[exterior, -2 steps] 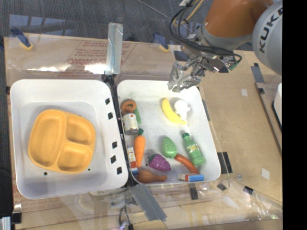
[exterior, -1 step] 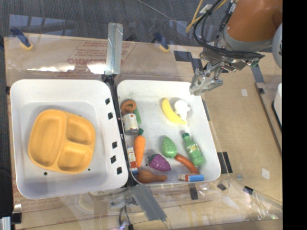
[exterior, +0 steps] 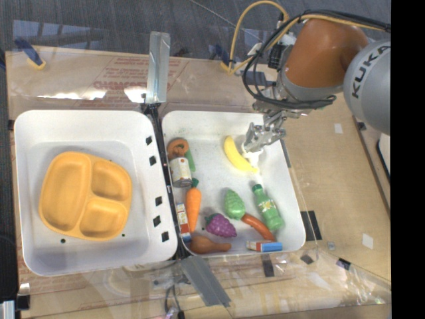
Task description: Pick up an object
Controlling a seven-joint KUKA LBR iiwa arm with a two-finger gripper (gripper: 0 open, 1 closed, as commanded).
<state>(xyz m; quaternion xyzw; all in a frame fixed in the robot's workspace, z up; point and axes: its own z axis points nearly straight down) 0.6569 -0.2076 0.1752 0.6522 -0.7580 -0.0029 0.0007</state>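
The right bin (exterior: pixel 292 198) holds several toy foods. A yellow banana (exterior: pixel 238 157) lies in its upper middle. My gripper (exterior: pixel 260 139) hangs over the banana's right end, near the bin's right wall. Its metal fingers (exterior: pixel 252 138) look open, with nothing between them. Lower down lie a green bottle (exterior: pixel 267 207), a green pepper (exterior: pixel 234 203), a red chili (exterior: pixel 257 226), purple grapes (exterior: pixel 222 225), an orange carrot (exterior: pixel 192 208) and a brown drumstick (exterior: pixel 207 245). A small can (exterior: pixel 180 171) sits by the left wall.
The left bin (exterior: pixel 26 138) holds an orange divided plate (exterior: pixel 85 195). A white and blue stick (exterior: pixel 264 246) lies at the right bin's front edge. The divider (exterior: pixel 159 158) between the bins carries black clips. Cables (exterior: pixel 249 38) loop above the wrist.
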